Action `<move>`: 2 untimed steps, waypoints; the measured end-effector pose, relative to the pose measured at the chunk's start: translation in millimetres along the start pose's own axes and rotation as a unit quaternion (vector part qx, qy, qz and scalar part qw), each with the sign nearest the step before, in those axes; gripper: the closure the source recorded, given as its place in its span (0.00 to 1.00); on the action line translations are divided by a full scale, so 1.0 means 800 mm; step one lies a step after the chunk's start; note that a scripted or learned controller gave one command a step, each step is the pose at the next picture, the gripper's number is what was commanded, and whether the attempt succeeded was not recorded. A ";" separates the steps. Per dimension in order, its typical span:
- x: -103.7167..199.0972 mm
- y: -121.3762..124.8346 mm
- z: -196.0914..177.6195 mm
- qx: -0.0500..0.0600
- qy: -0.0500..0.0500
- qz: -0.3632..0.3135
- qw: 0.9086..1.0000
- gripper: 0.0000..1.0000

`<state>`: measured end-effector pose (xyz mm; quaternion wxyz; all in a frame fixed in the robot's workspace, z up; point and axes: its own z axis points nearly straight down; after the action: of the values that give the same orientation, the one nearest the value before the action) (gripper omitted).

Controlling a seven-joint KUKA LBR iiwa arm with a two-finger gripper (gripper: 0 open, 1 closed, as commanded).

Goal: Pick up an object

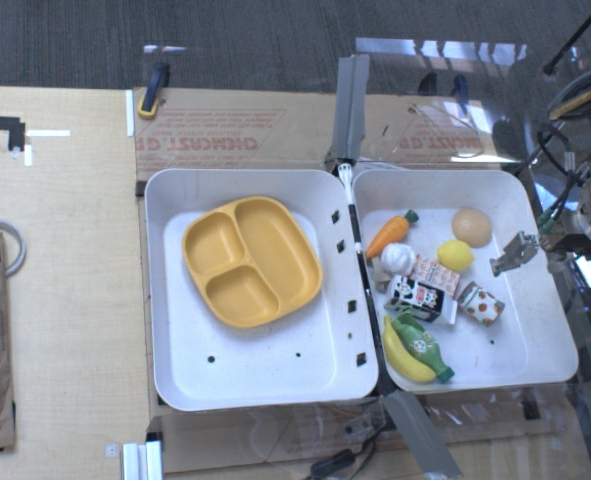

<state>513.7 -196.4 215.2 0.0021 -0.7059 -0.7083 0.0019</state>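
In the camera view, two white bins sit side by side in the middle of the frame. The left bin [175, 358] holds a yellow divided plate [252, 260], lying flat a little above its centre. The right bin [535, 348] holds all the small objects, gathered in its left and upper part: a toy carrot [389, 234] near the upper left, a white round piece [397, 259] just below it, a beige ball [471, 226] and a yellow lemon [456, 256] close together near the top, a small black and white carton [416, 299] in the middle, a little box with a red pattern [482, 306] to its right, and a banana [405, 360] touching a green item [422, 344] at the lower left.

The gripper [516, 252] is at the right side of the frame, above the right part of the right bin, and nothing is between its fingers. Whether the fingers are apart or together I cannot tell (the tool is small and seen at an angle).

I judge the step to be the approach: no object is chosen or touched yet. The nearest candidates are the little box and the lemon, both to the left of the gripper. The next move calls for travelling left over one object, then descending straight. The crowded pile near the carton looks risky, because neighbours could be pushed.
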 end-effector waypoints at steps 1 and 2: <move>0.007 -0.007 0.158 0.000 0.000 0.128 0.992 0.00; -0.010 -0.027 0.158 0.000 0.003 0.042 0.999 0.00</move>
<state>491.6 -204.4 88.9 0.0040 -0.7353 -0.6777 0.0000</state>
